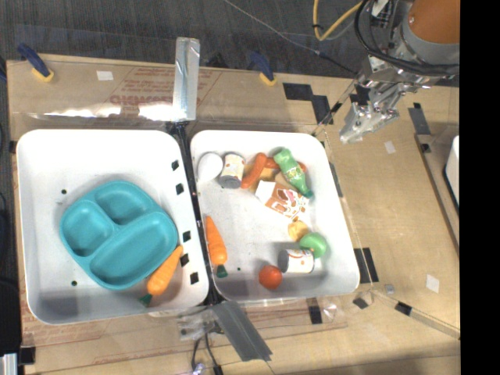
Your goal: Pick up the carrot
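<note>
Figure. The arm's two-finger hand (361,125) hung over the bare wooden tabletop (391,209), just past the upper right corner of the right shallow white bin (337,209); whether it was released or clenched could not be told. An orange, tapered toy carrot (165,272) lay in the left shallow white bin (31,209), leaning against the teal divided plastic plate (117,233). A second orange carrot (215,242) lay along the right bin's left wall. Either one appeared light, stiff and smooth, probably slippery; a grasp across the thick middle, square to its length, seemed safest.
</note>
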Robot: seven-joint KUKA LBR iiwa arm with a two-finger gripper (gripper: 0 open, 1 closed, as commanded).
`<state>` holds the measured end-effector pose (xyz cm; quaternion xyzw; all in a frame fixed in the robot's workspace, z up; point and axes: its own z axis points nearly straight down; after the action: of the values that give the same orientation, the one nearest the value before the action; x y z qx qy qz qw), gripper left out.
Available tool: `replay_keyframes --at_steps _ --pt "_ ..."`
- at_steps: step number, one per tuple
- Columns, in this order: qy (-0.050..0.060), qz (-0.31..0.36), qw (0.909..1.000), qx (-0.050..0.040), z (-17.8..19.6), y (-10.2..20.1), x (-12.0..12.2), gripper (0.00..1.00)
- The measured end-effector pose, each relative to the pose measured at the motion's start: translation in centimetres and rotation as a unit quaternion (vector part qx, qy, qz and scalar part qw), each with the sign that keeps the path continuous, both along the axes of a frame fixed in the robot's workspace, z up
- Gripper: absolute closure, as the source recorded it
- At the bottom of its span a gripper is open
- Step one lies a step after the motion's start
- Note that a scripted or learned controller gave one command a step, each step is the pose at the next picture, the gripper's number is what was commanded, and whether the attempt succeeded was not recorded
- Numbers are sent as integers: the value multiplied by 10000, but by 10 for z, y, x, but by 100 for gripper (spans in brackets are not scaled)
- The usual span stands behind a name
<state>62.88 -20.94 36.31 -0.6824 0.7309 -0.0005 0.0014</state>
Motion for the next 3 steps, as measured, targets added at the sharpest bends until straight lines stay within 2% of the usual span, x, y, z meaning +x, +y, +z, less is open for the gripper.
replay_keyframes --at_steps 1,2,3 --pt "34 437 9990 1 -55 -1 -103 100" --pt "16 1994 9799 8 -90 2 -47 100" --pt "33 4179 9085 17 -161 14 -81 100"
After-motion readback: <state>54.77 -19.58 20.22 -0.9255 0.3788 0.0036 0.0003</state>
